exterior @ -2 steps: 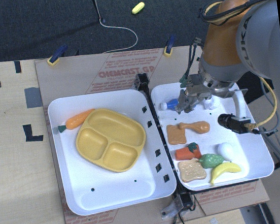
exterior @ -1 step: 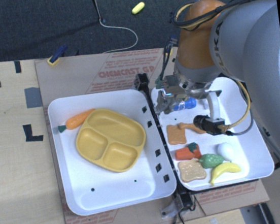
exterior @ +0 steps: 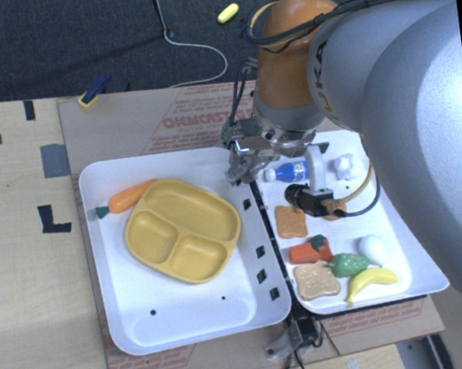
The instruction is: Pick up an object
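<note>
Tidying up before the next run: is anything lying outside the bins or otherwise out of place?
Yes. A small yellow object and a blue-and-yellow object lie on the dark floor beyond the bench, outside both bins. The yellow tray sits askew in the left bin.

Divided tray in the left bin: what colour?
Yellow; the divided tray shows clearly in the camera view.

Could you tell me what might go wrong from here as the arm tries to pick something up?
The gripper hangs over the divider between the bins, so it might strike that rim. In the right bin, the bread slice, banana and green vegetable lie crowded together, so a grasp could nudge neighbours. The black cable might snag.
</note>
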You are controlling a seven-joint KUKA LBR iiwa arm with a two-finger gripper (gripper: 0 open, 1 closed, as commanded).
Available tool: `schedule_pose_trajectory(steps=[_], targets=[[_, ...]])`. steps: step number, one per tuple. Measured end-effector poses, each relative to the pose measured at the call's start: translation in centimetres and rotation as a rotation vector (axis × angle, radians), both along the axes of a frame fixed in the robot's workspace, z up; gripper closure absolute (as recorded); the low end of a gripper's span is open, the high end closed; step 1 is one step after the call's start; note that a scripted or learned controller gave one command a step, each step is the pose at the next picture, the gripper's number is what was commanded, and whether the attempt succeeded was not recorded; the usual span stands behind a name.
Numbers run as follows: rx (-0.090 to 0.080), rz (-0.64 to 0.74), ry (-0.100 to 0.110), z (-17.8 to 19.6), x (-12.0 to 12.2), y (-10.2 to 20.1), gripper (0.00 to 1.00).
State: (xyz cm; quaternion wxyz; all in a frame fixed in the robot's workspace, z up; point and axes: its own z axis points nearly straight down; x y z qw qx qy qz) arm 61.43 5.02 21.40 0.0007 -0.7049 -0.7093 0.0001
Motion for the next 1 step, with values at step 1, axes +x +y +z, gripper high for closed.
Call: schedule_pose_trajectory(steps=[1], targets=[[0.000,-0.003,0.000,0.45,1.26,0.68,1.00]])
